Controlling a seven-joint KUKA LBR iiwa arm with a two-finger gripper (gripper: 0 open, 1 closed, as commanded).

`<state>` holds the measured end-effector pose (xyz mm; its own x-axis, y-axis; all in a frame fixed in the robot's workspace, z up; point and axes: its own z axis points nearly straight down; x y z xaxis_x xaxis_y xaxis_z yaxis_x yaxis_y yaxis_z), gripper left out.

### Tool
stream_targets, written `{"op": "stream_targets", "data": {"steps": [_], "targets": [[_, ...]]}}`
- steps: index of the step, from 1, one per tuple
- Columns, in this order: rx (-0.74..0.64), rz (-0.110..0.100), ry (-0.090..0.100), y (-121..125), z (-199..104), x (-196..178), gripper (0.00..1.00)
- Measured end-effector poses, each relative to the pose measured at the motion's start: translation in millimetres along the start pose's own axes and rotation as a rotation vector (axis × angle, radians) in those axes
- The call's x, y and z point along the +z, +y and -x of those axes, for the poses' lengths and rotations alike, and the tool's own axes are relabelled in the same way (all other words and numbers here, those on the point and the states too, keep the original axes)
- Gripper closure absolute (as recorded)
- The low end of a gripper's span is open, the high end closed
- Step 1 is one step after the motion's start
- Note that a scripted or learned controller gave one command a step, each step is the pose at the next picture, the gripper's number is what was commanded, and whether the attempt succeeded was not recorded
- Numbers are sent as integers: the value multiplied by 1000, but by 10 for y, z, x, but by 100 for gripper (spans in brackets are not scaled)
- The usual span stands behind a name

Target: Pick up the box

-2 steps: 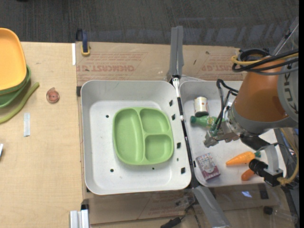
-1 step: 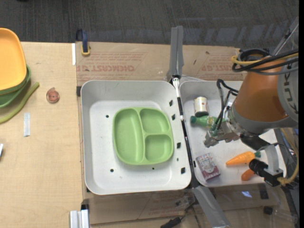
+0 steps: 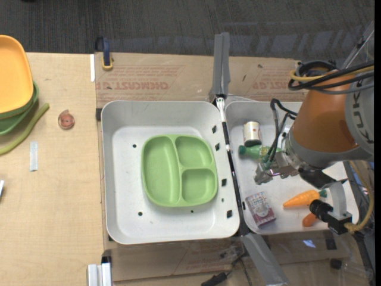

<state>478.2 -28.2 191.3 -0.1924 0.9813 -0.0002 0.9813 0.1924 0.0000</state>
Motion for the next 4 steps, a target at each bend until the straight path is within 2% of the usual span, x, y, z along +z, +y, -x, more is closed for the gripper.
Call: {"op": "stream_targets", "data": {"steps": [1,2,3,4], "targets": [[4,-1,0,6,18,-83,100],[4,-1,0,5,18,-83,0],[106,-5,1,-60,237,11,0],[107,-4,0,-60,237,11,0]]}}
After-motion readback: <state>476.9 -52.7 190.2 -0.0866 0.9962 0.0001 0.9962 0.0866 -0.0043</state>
